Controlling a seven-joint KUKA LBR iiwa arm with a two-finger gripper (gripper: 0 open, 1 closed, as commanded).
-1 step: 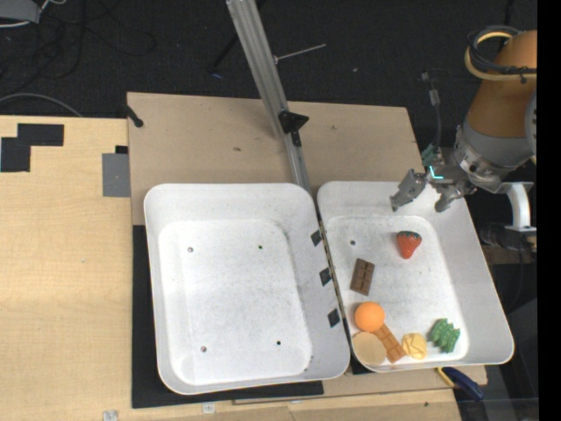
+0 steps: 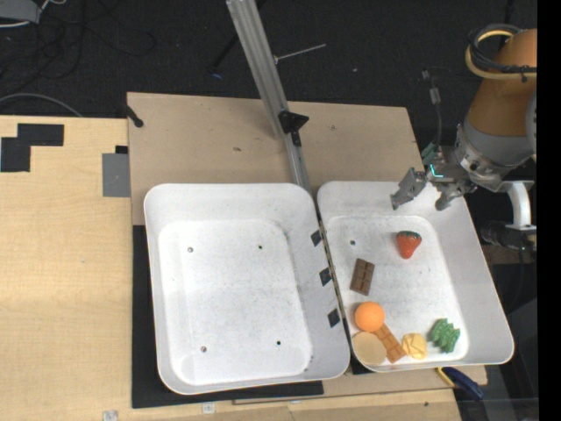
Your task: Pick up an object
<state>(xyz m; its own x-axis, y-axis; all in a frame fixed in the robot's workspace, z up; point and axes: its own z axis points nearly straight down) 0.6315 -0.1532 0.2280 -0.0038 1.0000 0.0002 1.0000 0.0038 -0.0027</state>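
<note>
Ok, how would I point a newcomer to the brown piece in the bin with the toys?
Start at the right bin, the one beneath the end effector. Look near its left wall, about halfway down, below and left of the strawberry and just above the orange ball. The chocolate bar is the only flat, dark brown rectangle there; everything around it is rounded or brightly coloured.

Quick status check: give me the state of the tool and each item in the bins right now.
tool: open, nothing between its fingers, above the right bin's far edge
strawberry: lying loose in the right bin
chocolate bar: lying flat
orange: resting against the cracker
cookie: flat, at the near rim
yellow piece: beside the green piece
left bin: nothing to grasp there
</note>
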